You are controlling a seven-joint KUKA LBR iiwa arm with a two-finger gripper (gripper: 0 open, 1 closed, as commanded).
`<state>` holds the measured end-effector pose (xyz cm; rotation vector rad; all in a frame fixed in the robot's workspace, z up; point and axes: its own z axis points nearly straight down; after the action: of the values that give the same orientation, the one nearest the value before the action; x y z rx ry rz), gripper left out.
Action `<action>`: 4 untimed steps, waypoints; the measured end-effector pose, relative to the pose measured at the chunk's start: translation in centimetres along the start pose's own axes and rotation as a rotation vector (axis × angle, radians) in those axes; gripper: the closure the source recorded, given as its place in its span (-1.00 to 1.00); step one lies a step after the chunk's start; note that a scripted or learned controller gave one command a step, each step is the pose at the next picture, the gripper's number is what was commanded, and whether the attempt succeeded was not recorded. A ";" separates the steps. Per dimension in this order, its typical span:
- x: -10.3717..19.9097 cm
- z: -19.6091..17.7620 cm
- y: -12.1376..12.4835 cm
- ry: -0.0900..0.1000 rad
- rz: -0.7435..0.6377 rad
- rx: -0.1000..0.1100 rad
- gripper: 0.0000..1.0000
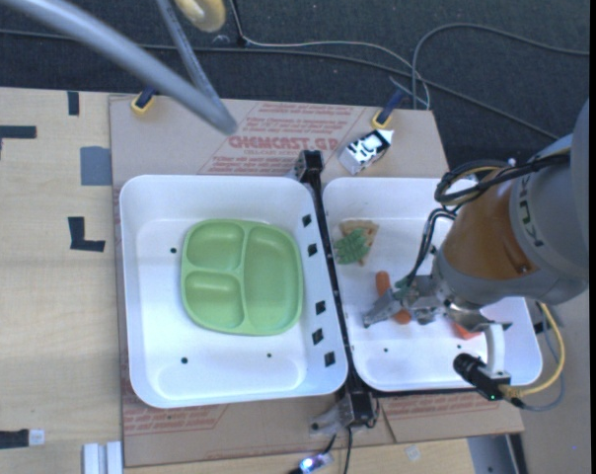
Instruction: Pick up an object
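My gripper [395, 307] is low inside the right bin [428, 375], near its left half, with the grey and orange arm [495, 240] covering the bin's right side. A small orange-red piece [404, 316] lies right against the gripper's tip. A small orange carrot-like piece [381, 281] sits just above and left of the gripper. Farther up lies a tan wedge with a green leafy piece [354, 242] on it. Another red-orange bit [466, 330] peeks out under the wrist.
The left bin [150, 354] holds a green divided plate [243, 276]. A black divider with clips [325, 265] runs between the bins. Cables [535, 388] hang by the right bin's near right corner. A grey pole [111, 38] crosses the top left.
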<state>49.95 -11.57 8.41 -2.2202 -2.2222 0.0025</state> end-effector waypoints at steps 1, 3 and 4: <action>0.0 -1.2 0.1 -0.001 0.000 -0.003 1.00; -0.3 -11.8 -0.2 0.000 -0.001 -0.006 1.00; -0.2 -12.6 -0.1 0.001 0.000 -0.001 1.00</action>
<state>49.83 -11.80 20.98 -2.2205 -2.2225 0.0000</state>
